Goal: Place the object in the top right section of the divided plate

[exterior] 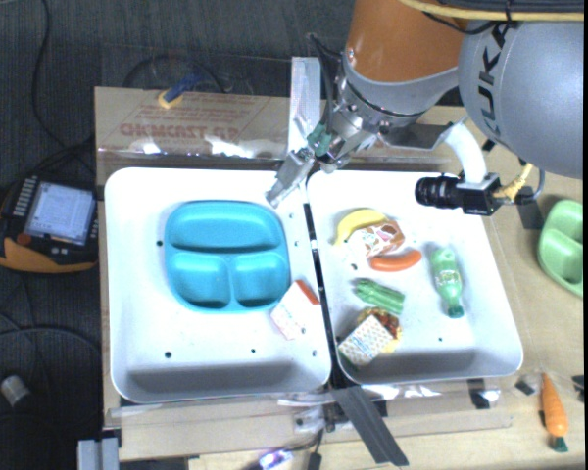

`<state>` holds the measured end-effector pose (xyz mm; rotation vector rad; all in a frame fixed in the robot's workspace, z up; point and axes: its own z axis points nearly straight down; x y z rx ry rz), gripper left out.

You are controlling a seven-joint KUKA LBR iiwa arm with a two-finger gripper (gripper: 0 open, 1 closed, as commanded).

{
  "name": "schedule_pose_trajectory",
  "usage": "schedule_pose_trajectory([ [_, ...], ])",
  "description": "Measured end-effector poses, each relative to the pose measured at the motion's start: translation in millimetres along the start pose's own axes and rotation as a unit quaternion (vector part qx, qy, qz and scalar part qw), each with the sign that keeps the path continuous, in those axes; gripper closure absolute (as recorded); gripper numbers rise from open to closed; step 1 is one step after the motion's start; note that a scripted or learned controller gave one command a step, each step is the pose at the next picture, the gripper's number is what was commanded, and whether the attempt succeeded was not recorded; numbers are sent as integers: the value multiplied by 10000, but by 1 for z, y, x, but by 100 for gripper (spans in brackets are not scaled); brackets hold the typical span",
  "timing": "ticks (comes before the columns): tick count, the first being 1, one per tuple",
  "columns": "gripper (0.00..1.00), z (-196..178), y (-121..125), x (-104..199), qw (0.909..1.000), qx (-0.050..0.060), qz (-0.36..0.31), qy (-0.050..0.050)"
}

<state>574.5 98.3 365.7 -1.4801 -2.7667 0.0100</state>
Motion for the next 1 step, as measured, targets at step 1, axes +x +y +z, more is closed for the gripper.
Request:
schedule_pose_trajectory([
  [1,0,33,19,-79,9984,5,565,-3],
])
